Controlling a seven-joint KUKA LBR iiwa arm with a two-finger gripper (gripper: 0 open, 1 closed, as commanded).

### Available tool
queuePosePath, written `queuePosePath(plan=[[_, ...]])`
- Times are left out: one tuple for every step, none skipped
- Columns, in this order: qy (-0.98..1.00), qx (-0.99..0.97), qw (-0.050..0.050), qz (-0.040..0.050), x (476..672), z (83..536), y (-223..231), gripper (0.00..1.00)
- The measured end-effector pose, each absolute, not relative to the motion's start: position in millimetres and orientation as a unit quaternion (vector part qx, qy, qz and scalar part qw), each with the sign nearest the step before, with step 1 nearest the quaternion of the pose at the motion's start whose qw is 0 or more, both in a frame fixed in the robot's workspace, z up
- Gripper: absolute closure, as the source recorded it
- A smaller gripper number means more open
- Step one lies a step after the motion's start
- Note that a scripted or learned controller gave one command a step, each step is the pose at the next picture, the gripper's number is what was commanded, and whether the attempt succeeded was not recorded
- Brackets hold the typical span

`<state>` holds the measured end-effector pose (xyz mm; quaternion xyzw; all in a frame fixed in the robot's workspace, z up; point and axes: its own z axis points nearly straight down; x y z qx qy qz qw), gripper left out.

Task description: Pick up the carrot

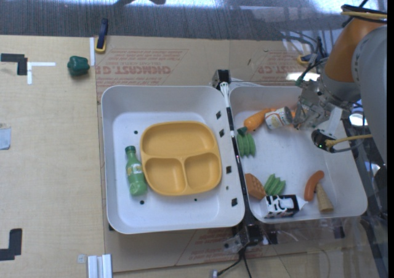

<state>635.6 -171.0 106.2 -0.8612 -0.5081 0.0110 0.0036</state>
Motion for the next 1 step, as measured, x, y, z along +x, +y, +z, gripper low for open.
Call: queuePosePath(plan=[[-0.551, -0.834, 0.002, 0.0021, 571.2, 90.7, -99.6, 1.00]])
